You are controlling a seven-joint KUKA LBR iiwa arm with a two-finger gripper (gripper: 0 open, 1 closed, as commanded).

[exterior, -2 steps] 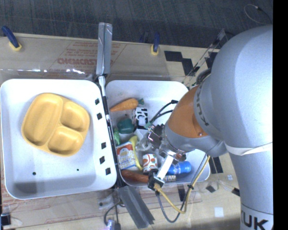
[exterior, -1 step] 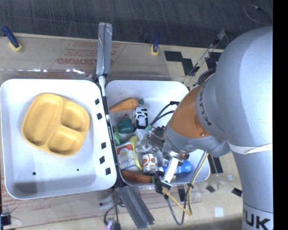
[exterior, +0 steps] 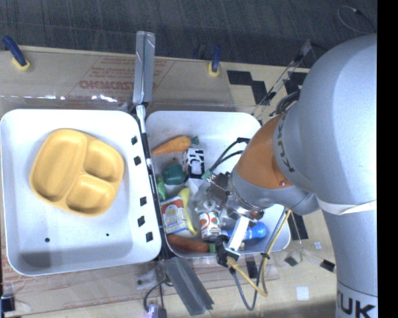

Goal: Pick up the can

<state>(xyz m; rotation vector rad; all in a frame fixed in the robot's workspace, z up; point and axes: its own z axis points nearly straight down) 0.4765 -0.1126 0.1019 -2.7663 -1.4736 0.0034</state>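
Note:
The can (exterior: pixel 210 226) is small, red and white, and stands in the front part of the right bin (exterior: pixel 239 123) among other items. My gripper (exterior: pixel 212 206) reaches down from the orange-banded wrist (exterior: pixel 262 164) and sits right over the can, close to its top. The arm hides part of the bin's right side. The view does not show the can between the fingers.
Around the can lie a food pouch (exterior: pixel 174 216), a brown sausage (exterior: pixel 189 245), a blue bottle (exterior: pixel 253 232), a green item (exterior: pixel 173 175), a black-and-white carton (exterior: pixel 195 161) and a carrot (exterior: pixel 172 145). The left bin (exterior: pixel 26 244) holds a yellow compartment tray (exterior: pixel 76 171).

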